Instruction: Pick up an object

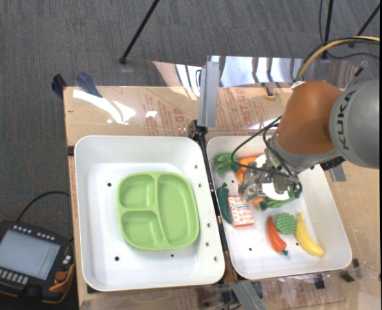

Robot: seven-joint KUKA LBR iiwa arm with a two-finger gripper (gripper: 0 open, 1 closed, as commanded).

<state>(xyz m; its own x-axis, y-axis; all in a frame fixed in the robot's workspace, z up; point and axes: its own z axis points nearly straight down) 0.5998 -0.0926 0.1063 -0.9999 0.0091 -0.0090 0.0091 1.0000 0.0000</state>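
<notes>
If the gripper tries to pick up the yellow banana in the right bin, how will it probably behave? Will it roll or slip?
The banana looks like a smooth plastic toy, so it may slip between narrow fingers. Its curved shape lying flat suggests it would pivot rather than roll if pushed. It is probably stiff and light, judging by its glossy moulded look.

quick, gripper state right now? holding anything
Gripper: cannot be told; it is low in the right bin, among the toy food near the carrot.

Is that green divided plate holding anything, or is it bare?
Bare. The green plate lies flat in the left bin, and all three of its compartments show plain green, with no toy food in them.
</notes>
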